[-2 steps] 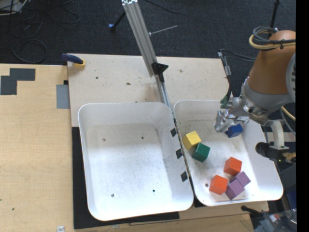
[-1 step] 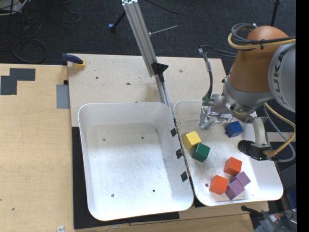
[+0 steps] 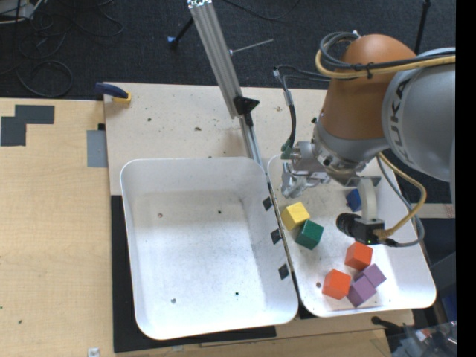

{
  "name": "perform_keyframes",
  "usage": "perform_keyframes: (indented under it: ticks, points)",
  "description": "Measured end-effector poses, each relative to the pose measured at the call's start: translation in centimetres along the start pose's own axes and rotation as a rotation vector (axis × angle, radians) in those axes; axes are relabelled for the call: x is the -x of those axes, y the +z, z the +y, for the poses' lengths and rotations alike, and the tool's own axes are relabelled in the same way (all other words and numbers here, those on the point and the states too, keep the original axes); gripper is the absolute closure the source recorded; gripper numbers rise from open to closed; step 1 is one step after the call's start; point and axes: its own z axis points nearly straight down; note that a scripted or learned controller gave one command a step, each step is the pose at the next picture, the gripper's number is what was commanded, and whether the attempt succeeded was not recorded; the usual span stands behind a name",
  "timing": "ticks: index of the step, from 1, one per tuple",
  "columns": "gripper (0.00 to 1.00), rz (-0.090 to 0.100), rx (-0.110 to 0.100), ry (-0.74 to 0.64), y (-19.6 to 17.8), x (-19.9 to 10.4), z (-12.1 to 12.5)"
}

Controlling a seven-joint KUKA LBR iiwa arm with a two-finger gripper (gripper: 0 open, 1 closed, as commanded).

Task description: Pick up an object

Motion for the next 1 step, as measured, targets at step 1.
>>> perform_keyframes:
  ticks: [1]
  points:
    - [1.00,0.000,-0.004,0.000,1.51,-5.92,-0.61]
